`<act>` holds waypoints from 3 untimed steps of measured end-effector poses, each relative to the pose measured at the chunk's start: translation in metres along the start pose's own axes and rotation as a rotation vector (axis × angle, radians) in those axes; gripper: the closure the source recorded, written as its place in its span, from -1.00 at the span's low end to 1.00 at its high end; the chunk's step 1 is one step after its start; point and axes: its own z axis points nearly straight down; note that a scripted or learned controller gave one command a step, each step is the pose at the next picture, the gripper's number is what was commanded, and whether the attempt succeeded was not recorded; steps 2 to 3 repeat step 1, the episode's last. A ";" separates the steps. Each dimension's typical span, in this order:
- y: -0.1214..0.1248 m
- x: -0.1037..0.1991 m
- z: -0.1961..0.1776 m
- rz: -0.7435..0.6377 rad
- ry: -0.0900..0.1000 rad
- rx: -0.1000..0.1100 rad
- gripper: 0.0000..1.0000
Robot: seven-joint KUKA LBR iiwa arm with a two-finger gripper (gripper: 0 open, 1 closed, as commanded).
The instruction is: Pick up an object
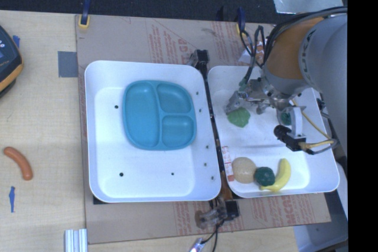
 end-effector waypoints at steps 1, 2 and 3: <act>0.006 -0.003 0.000 -0.001 0.000 -0.003 -1.00; 0.006 -0.003 0.000 -0.001 0.000 -0.003 -1.00; 0.006 -0.003 0.000 -0.001 0.000 -0.003 -1.00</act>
